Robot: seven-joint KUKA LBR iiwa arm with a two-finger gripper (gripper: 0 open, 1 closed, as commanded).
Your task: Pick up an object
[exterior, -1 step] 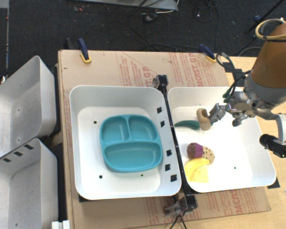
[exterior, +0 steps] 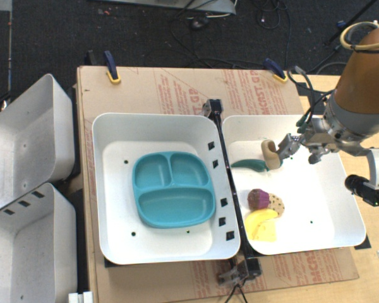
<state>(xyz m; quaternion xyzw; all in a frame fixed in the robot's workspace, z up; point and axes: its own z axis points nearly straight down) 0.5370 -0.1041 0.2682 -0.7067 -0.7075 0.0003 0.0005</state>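
Camera view: tool above the right bin's far half

Nearest in the right bin (exterior: 341, 232) lay a yellow piece (exterior: 263, 225), with a purple object (exterior: 259, 199) and a speckled cookie (exterior: 275, 202) just behind. Farther back sat a teal utensil (exterior: 249, 165) and a tan object (exterior: 270, 154). The tool (exterior: 293, 145) hovered beside that tan object; whether it was clenched or released could not be told. The left bin (exterior: 107, 188) held a teal divided plate (exterior: 174, 189).

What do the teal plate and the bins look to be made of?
Plate: likely moulded plastic; even teal colour, soft sheen, rounded dividers forming three compartments. Bins: probably thin formed plastic, smooth white walls, rounded corners, faint gloss; the exact material is uncertain.
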